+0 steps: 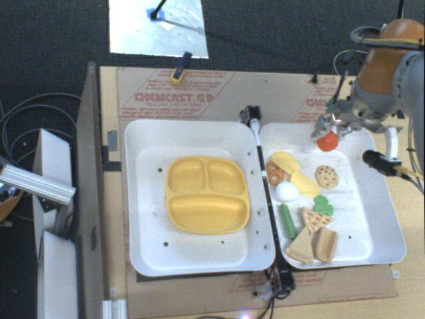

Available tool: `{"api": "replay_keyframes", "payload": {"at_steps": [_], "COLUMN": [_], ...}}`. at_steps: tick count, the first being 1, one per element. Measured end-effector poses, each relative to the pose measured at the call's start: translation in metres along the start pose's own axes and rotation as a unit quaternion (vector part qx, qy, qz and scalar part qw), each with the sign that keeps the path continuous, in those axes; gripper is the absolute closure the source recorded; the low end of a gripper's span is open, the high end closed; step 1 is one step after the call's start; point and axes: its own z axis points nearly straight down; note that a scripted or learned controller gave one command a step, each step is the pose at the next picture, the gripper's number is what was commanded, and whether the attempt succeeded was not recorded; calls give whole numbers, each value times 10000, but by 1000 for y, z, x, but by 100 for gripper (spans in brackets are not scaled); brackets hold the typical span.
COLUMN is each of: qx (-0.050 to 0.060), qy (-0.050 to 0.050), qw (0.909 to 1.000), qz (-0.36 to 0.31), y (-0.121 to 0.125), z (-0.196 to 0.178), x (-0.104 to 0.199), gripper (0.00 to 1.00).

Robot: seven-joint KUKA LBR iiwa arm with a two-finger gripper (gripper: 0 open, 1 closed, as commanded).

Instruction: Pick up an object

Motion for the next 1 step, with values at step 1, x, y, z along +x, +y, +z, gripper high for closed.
{"api": "replay_keyframes", "payload": {"at_steps": [1], "qx": [41], "qy": [15], "qw": [10000], "qz": [-3], "y": [-76], "z": [-31], "x": [70], "gripper": [100]}}
